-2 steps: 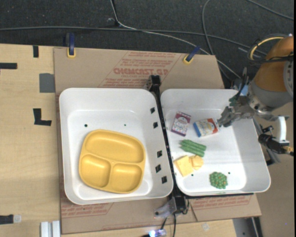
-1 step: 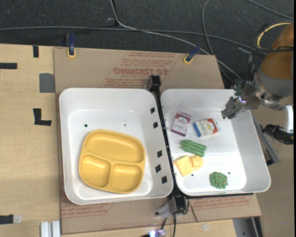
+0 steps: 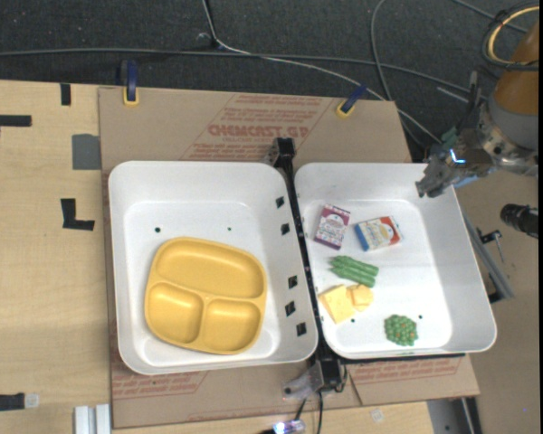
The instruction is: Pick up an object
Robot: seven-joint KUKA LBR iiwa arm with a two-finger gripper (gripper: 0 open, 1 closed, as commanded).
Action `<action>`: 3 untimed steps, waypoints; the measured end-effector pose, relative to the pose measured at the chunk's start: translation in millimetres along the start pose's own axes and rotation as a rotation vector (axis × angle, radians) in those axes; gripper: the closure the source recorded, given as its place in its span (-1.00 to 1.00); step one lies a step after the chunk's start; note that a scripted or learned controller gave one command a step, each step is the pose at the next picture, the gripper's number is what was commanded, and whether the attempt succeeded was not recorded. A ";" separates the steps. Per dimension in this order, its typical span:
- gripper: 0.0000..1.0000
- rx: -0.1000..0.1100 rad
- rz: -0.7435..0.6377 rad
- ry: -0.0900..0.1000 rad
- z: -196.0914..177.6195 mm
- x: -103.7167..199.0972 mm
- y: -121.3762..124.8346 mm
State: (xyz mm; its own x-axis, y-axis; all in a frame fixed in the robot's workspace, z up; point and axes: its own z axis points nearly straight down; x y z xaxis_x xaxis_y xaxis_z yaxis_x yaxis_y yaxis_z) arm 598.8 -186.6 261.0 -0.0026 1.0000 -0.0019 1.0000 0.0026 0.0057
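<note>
Nearest me in the right bin (image 3: 466, 269) I see a green broccoli piece (image 3: 400, 329), yellow cheese (image 3: 344, 301), a green pod (image 3: 354, 268) — then two small cartons (image 3: 355, 229). The gripper (image 3: 432, 184) hovers over the far right rim — possibly empty, I can't tell.

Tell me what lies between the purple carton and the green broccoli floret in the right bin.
In the camera view, the green bean pod lies between the purple carton and the green broccoli floret.
</note>
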 end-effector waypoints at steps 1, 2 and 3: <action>1.00 0.007 -0.002 0.002 4.4 42.1 -8.2; 1.00 0.008 -0.002 0.003 6.0 96.7 -31.6; 1.00 0.008 -0.003 0.003 4.2 145.6 -37.9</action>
State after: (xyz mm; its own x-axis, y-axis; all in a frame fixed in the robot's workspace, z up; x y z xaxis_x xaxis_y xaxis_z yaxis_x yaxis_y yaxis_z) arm 560.5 -41.1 256.4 -0.0059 1.0000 0.0011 1.0000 0.0059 -0.0019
